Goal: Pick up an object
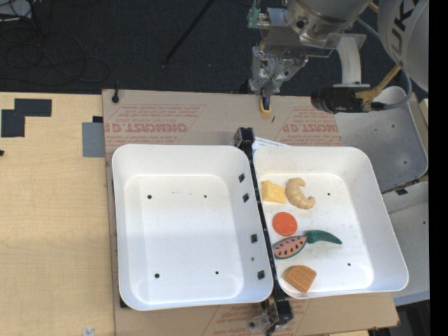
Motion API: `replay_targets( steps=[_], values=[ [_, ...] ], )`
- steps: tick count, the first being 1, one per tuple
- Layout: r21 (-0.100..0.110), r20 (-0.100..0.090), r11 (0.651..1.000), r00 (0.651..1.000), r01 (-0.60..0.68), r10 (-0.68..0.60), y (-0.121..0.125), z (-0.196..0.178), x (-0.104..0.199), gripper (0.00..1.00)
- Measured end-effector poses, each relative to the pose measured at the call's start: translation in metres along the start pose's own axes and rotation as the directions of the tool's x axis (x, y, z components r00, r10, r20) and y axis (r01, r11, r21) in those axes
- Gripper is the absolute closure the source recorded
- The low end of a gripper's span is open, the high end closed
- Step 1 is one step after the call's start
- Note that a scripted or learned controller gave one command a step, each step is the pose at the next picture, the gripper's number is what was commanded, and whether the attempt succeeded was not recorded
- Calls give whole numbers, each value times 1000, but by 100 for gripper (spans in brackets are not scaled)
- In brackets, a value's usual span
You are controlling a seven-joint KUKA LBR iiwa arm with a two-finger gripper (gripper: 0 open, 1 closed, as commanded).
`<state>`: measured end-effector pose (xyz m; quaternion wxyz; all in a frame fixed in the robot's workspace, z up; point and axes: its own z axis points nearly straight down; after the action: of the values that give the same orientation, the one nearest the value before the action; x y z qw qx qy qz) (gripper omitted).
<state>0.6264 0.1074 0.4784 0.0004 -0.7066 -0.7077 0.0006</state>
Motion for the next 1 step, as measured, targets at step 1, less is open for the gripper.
replay_targets(
  steps=[1],
  values=[
    [0, -1, 1000, 1000, 1, -1, -33, -22, 13, 100]
  ],
)
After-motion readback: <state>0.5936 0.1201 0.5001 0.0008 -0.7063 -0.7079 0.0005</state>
